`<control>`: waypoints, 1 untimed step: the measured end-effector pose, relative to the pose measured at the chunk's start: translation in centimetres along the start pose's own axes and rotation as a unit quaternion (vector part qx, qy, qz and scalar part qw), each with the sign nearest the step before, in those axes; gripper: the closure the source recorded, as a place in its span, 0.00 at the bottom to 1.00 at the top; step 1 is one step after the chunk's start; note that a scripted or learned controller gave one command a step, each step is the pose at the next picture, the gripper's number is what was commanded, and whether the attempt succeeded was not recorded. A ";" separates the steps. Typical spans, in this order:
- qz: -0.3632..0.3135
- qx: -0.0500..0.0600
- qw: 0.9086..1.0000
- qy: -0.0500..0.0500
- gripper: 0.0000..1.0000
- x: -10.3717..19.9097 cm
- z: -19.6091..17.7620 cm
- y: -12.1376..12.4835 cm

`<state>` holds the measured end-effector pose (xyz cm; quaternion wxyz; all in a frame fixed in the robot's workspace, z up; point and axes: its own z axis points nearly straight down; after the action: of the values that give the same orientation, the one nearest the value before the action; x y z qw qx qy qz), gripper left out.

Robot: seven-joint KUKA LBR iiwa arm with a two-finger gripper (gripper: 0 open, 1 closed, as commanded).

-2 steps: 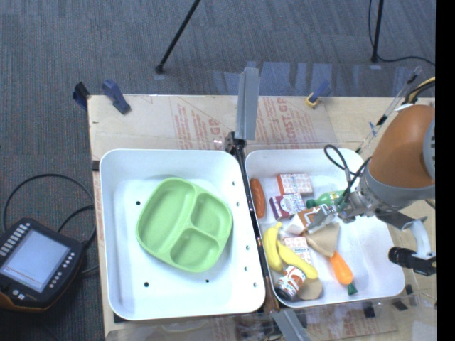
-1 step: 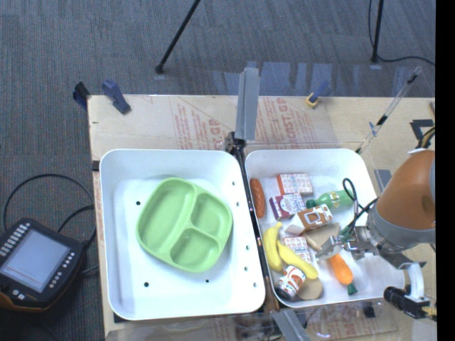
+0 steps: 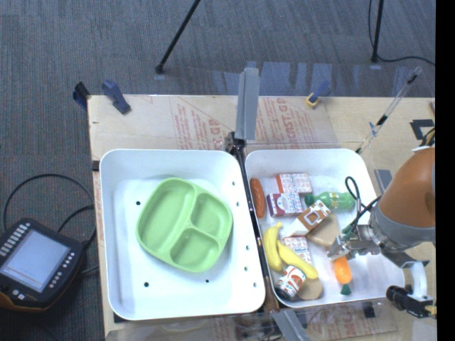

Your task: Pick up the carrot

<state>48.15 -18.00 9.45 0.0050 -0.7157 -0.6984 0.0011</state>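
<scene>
Noted red printing on the cardboard sheet point(image 3: 178, 119) behind the right bin point(image 3: 306, 152), upside down to the camera and too small to read. Noted red-and-white labels on two cartons point(image 3: 293, 183) at the far side of the right bin and on a third small box point(image 3: 297, 247) near its middle; could not read any wording or brand. Found a small can point(image 3: 290, 283) with a red label at the near wall of the right bin, its lettering likewise unreadable. Located the carrot point(image 3: 343, 270) inside the right bin, toward its near right corner, lying on the white floor with the green tip toward the near wall. Located the gripper point(image 3: 348, 251) low over the right bin, just above the carrot's orange end; could not determine from the dark, blurred hardware whether it was spread, pressed together or pinching anything. Saw the arm point(image 3: 412, 197) cut off at the frame edge, covering the right bin's right wall. Also recorded in the right bin: a banana point(image 3: 274, 247) near its middle, a green bottle point(image 3: 334, 199) partly hidden by a black cable, and a sausage point(image 3: 257, 196) along its left wall. Recorded a left bin point(image 3: 121, 275) touching the right bin's left side, holding a green divided plate point(image 3: 186, 224).
</scene>
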 end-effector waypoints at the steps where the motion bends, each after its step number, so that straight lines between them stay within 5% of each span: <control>1: 0.019 -0.003 1.000 -0.002 1.00 1.8 -11.3 4.3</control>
<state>52.62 -16.41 20.70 0.0012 -0.7289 -0.6846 0.0009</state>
